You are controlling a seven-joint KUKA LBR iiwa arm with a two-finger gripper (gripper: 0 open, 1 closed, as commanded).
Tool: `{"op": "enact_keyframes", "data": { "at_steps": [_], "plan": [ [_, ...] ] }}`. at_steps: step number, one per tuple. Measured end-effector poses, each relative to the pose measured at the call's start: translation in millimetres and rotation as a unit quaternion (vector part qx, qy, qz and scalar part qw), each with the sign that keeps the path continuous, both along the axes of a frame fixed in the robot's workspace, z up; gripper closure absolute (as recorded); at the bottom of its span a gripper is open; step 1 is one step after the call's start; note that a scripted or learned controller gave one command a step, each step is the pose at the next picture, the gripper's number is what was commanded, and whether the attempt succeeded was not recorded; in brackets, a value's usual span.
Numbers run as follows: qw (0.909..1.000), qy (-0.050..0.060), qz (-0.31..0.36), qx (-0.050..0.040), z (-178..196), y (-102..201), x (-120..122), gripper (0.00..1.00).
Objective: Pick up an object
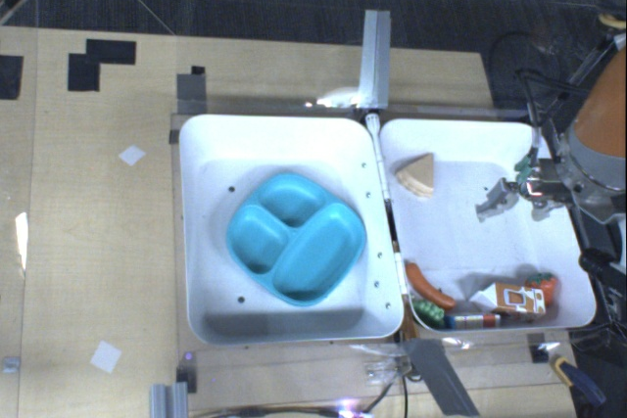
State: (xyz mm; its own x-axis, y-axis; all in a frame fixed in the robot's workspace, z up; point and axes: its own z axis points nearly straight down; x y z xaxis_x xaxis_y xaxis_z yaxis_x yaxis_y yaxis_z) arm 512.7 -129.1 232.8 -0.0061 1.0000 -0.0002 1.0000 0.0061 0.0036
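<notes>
The two bins (392,162) appear to be smooth white plastic with a faint sheen, and the divided blue tray (296,237) in the left bin looks like glossy moulded plastic. The bench (88,240) has a pale, matt wood-like surface. The upright post (375,59) behind the bins appears to be brushed grey metal.
</notes>
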Motion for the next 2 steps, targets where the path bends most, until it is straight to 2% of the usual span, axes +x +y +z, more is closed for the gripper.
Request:
{"op": "enact_keyframes", "data": {
  "at_steps": [1,2],
  "plan": [
    [0.9998,0.001,0.018,0.0000,-122,-39,-26,0.00],
    [0.9756,-0.001,0.220,-0.0008,-141,37,8,0.00]
  ]
}}
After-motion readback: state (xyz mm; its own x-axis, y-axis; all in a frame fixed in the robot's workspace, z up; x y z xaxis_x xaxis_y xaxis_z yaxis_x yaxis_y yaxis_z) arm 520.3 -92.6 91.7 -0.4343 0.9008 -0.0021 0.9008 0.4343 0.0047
